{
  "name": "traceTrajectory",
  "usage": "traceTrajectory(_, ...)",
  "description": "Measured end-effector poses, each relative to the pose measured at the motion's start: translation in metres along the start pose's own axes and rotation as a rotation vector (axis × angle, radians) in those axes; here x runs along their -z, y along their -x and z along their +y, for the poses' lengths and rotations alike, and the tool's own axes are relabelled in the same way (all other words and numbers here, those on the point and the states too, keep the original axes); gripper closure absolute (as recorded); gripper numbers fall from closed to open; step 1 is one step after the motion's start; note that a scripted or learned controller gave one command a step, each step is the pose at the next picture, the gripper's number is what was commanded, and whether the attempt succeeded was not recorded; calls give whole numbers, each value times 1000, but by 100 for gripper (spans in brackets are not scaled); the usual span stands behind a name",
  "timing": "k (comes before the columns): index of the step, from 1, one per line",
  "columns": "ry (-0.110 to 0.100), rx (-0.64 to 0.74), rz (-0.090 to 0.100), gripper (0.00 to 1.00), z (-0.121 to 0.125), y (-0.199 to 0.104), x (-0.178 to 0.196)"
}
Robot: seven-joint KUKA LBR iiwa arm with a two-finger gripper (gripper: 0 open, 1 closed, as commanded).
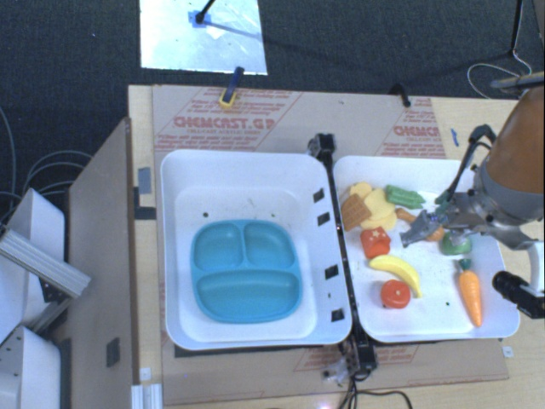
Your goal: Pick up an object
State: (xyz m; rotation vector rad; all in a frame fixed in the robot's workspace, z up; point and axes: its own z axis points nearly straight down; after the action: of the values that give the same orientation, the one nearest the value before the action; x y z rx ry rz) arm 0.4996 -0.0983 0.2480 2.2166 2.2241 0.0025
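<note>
Arm: you had the grey arm (pixel 519 156) reaching in from the right edge of the frame, its orange band high at the upper right.
Gripper: the gripper (pixel 413 231) hung over the middle of the right bin (pixel 443 329), pointing left toward the pile of toy food.
Claw state: you could not tell whether it was released or clenched (the dark tips blurred into the toys beneath them), and nothing showed plainly between them.
Nearest pick: the red pepper-like toy (pixel 375 242) sat just below and left of the gripper tip, touching the yellow pieces (pixel 378 218) above it.
Other candidates: the banana (pixel 397 271) lay below that, the tomato (pixel 395 293) just beside it toward the lower edge, and the carrot (pixel 470 296) lay well apart at the lower right.
Green items: a green vegetable (pixel 404 197) lay at the top of the pile; another green piece (pixel 456 245) sat under the wrist.
Left bin: it held a blue divided plate (pixel 247 271).
Handling: these looked like light, stiff, smooth plastic toys, so you would likely have found them slippery.
Where to grip: the carrot seemed easiest, taken across its thick upper half, clear of neighbours.
</note>
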Motion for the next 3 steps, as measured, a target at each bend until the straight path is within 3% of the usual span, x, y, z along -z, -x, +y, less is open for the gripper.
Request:
traceTrajectory(1, -7, -2, 2, 0, -14, -8, -85)
traceTrajectory(2, -1, -3, -1, 0, -13, 0, -167)
traceTrajectory(3, 4, -3, -3, 100, -12, 1, -152)
